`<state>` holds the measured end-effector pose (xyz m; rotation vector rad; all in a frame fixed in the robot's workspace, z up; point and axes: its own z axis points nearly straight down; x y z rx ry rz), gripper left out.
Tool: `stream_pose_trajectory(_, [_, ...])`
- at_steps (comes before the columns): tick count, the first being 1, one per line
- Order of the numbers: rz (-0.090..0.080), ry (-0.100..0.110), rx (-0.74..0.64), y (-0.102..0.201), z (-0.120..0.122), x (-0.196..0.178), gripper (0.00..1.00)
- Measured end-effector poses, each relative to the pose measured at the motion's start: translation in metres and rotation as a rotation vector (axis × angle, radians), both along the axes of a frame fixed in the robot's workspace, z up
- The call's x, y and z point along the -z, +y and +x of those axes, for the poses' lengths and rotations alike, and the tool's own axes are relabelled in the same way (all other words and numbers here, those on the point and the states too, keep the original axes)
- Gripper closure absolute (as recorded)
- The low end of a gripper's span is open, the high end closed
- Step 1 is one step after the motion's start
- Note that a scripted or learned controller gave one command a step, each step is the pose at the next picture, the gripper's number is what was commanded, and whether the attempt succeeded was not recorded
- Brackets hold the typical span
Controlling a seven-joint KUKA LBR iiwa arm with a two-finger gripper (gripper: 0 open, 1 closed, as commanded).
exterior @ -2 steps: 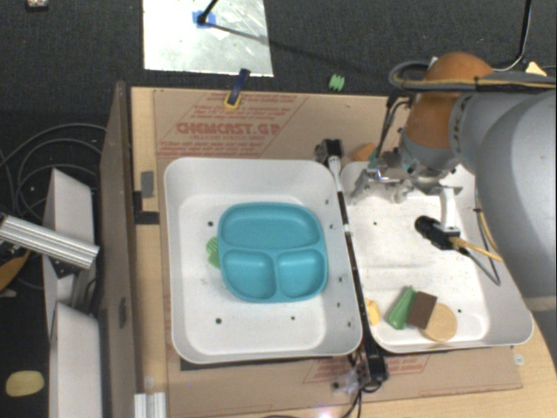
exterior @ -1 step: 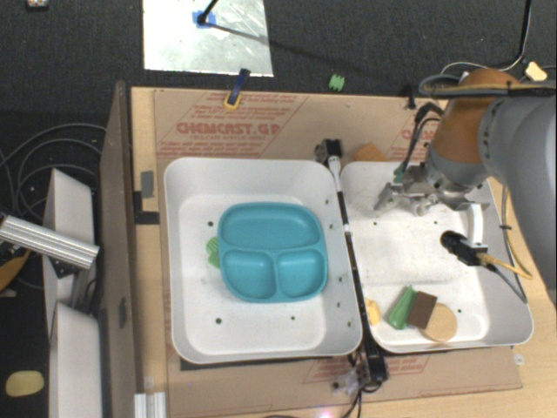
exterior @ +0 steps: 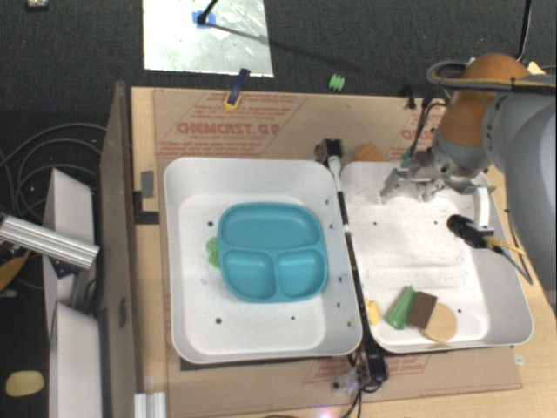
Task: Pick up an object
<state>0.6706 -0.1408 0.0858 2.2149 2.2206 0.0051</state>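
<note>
**Nothing picked yet: end effector far from the objects**

Camera view: the end effector hangs at about 12 o'clock in the right bin. I cannot tell how far open it is, and it has hold of nothing that I can see. The likely targets, a green piece, a brown block and a tan disc, lie bunched at 6 o'clock, well apart from it. By my reading, approach, descent, grasp and lift are all left.

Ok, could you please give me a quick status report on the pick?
Gripper at far end of right bin, apart from the objects. Green piece, brown block, tan disc bunched at near edge, untouched. Bin floor between them bare.
</note>
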Motion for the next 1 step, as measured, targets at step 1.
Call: stream_pose_trajectory(1, [0.002,0.004,-0.004,0.0378,-0.0012,0.001,0.0])
